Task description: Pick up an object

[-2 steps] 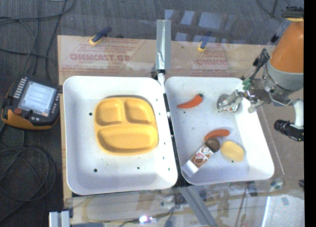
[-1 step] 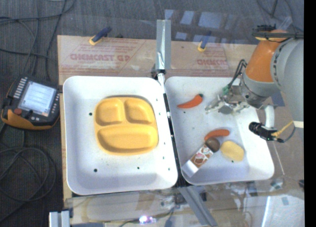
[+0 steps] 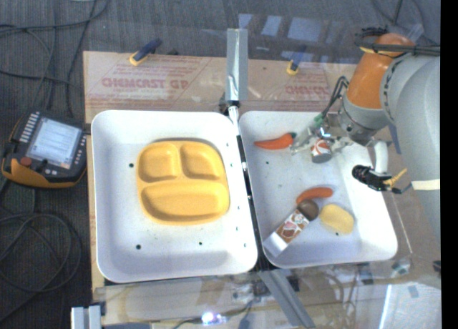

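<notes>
Four objects are lying near our gripper (image 3: 315, 141), possibly clenched on nothing, so we are favouring the carrot (image 3: 274, 141).

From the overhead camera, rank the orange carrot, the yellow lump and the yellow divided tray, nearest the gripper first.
Gripper, right bin's far end.
1. Orange carrot, right beside it, toward the divider.
2. Yellow lump, right bin's near side.
3. Yellow divided tray, left bin.

From my feed: both bins (image 3: 172, 267) matt white plastic, yellow tray (image 3: 183, 181) smooth glossy plastic (slight sheen), bench board (image 3: 164, 81) looks like rough cardboard, orange band (image 3: 368, 81) glossy.
</notes>
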Controlling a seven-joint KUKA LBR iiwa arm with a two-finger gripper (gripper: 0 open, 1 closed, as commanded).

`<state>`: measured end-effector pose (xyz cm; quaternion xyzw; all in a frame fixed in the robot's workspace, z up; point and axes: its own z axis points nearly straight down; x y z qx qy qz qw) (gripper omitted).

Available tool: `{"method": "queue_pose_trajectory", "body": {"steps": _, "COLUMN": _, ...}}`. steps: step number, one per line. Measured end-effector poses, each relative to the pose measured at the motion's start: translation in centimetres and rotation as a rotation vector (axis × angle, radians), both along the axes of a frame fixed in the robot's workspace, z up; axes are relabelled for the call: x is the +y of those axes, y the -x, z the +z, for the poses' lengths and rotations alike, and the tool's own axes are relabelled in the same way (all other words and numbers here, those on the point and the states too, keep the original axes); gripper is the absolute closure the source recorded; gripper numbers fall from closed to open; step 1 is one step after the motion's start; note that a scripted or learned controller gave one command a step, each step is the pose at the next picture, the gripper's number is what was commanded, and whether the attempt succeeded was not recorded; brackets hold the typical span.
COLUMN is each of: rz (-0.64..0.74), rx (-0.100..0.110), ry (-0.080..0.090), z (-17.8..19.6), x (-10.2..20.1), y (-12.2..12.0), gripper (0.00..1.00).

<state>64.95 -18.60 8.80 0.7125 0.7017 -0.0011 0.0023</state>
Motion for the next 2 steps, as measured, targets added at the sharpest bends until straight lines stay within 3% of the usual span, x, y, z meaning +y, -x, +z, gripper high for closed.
{"method": "queue_pose_trajectory", "body": {"steps": 1, "rz": 0.001, "rx": 0.001, "ry": 0.004, "z": 0.8, "x": -0.1, "y": 0.0, "gripper": 1.00}}
{"method": "queue_pose_trajectory", "body": {"steps": 2, "rz": 0.007, "rx": 0.009, "ry": -0.004, "z": 13.0, "x": 5.3, "y": -1.9, "gripper": 1.00}}
